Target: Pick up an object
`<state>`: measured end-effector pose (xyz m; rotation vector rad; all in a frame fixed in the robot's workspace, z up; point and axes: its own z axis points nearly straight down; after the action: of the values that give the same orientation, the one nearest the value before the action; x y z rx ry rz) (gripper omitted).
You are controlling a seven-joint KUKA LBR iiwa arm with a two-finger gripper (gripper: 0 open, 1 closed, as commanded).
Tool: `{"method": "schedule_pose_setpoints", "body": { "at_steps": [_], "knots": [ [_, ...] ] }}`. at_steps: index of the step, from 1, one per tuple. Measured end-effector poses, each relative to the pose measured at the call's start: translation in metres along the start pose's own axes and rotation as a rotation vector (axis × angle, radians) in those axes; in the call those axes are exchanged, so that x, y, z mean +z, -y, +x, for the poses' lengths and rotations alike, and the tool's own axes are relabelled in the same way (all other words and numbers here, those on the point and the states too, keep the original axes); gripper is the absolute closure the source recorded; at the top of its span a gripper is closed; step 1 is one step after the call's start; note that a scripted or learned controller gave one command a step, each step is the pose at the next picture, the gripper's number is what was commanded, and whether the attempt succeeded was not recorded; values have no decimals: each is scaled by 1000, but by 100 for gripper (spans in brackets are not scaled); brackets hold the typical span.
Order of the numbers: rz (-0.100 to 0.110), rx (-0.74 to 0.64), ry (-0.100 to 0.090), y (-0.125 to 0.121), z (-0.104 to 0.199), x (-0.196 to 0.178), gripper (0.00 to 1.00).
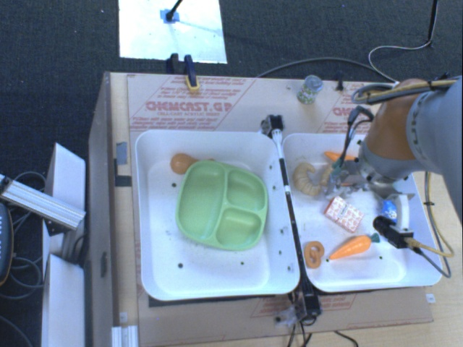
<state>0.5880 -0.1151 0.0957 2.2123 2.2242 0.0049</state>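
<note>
No object is lifted yet, so far as this view lets one judge: everything in the right bin (405, 277) lies on its floor. The end effector (338, 181) is low in the upper middle of that bin, just beside a pale, ribbed, curled toy (307, 178) that looks like a shrimp or croissant, though the view is too coarse to say which. Its tip sits at that toy's right edge, and I cannot tell whether it is open, closed or gripping, because the wrist and cabling cover the tip. Just below it lies a small red-and-white patterned packet (343, 213), near but apart. Further toward the bin's front edge rest a toy carrot (351, 248) and a small orange ring-shaped piece (314, 254), both well clear of the arm. An orange sliver (334, 155) shows near the bin's far wall. The left bin (155, 266) holds a green divided plate (223, 204) with an orange ball (181, 164) touching its upper left corner. Both bins sit on the table (217, 103). The approach appears done; what is left is a confirmed grasp and the lift.
</note>
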Motion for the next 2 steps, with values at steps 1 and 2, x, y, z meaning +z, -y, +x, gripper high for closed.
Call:
{"method": "schedule_pose_setpoints", "body": {
  "at_steps": [1,2],
  "knots": [
    [2,1,-1,-16,47,-89,100],
    [2,2,0,-57,-1,-97,100]
  ]
}}
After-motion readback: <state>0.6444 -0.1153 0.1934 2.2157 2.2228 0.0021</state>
